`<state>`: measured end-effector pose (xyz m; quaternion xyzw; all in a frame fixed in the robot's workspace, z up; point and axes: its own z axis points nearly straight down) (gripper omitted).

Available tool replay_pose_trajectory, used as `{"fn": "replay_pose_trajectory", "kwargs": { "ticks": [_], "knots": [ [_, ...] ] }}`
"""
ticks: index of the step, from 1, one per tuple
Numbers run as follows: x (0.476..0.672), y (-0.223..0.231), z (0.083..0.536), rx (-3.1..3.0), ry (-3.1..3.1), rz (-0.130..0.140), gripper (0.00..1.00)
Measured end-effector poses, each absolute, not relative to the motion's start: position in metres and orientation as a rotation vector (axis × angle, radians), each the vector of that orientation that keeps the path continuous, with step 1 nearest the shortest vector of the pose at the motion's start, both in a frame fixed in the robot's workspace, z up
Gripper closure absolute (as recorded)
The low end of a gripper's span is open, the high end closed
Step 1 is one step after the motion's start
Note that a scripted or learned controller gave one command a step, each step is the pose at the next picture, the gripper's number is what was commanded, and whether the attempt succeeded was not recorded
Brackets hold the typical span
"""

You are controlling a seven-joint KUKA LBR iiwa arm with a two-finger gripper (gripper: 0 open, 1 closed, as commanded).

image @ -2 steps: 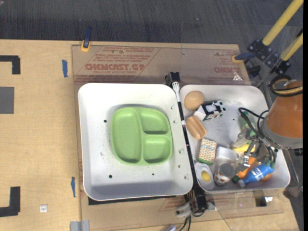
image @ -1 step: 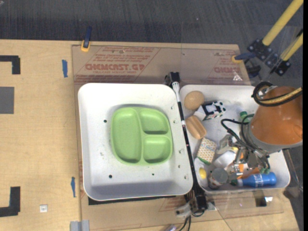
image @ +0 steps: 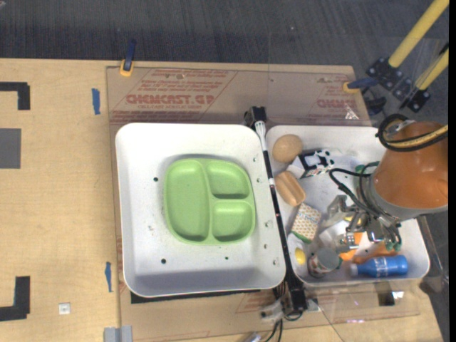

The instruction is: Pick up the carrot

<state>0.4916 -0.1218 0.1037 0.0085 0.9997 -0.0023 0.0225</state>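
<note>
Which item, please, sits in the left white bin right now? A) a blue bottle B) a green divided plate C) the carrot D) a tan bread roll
B: the green divided plate lies alone in the middle of the left bin, while the blue bottle, bread roll and carrot lie in the right bin.

Bright, even overhead light; soft shadows; slightly grainy.
</note>
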Motion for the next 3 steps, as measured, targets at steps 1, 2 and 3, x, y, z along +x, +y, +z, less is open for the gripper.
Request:
{"fn": "replay_pose_trajectory", "kwargs": {
  "ticks": [1, 2, 3],
  "knots": [
    [0.494, -0.121, 0.114, 0.033, 3.087, -0.006, 1.0],
    [0.497, -0.121, 0.124, 0.038, 3.075, -0.006, 1.0],
    [0.541, -0.107, 0.177, 0.058, 3.128, 0.001, 1.0]
  ]
}}
